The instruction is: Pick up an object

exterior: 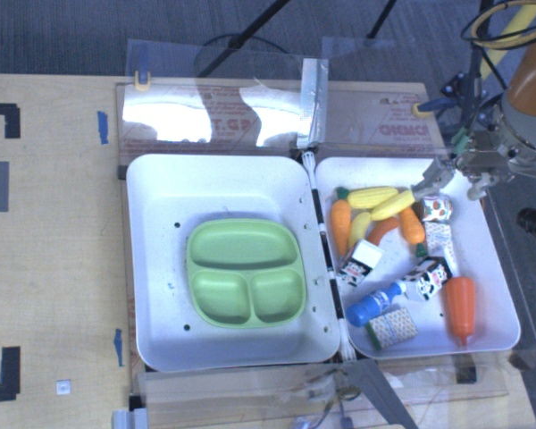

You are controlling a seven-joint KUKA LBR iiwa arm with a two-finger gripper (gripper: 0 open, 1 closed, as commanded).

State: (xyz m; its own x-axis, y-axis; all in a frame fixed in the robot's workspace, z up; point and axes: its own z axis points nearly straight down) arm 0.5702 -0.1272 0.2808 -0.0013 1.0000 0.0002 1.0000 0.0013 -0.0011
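The right bin (500, 266) holds a heap of toy food: two yellow pieces (375, 197), an orange carrot (339, 225) at the left, a bigger carrot (460, 307) at the right, a blue bottle (375, 304), a patterned box (393, 327), a small white carton (363, 259) and a cow-patterned piece (429, 280). My gripper (451, 184) hangs over the bin's far right corner, just right of the yellow pieces. It is open, with nothing between its fingers.
The left bin (152, 239) holds a green divided plate (246, 271). A clear shiny wall (214, 110) rises behind the bins, with a metal divider (314, 105). Cables and the arm's body (518, 88) crowd the upper right. Bare wooden bench (45, 266) lies to the left.
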